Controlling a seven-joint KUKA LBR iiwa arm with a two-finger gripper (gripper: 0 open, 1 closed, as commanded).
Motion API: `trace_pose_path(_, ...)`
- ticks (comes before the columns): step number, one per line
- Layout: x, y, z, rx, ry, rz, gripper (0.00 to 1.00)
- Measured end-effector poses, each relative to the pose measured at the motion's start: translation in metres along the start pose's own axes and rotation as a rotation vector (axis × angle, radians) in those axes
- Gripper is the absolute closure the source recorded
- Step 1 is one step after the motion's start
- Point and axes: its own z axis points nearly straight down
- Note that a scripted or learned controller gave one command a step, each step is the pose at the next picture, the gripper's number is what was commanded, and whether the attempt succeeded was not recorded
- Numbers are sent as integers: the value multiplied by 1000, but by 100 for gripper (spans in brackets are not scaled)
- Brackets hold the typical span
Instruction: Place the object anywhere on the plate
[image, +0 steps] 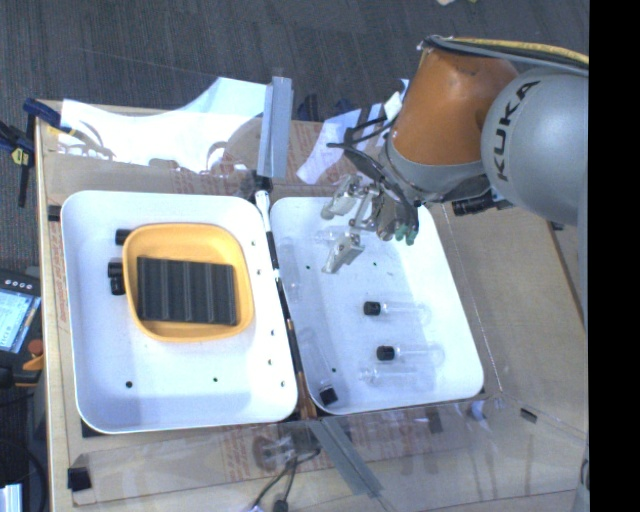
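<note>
A yellow plate (228, 243) lies in the left bin (90, 380), with a dark grey ridged block (188, 290) resting on its middle. In the right bin (455, 340) lie two clear tubes with black caps, one (373, 308) mid-bin and one (385, 352) nearer the front. My gripper (340, 230) hangs over the far left part of the right bin, up and left of the tubes. Its fingers are spread apart with nothing between them, so it is open.
A small black piece (328, 397) sits at the right bin's front left corner. Two dark bits (116, 274) lie left of the plate. A grey bar (273, 125) and white paper (150, 130) lie behind the bins.
</note>
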Motion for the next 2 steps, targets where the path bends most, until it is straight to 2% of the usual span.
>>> trace_pose_path(1,14,46,2,0,0,-64,0)
trace_pose_path(2,4,91,29,0,0,-24,0)
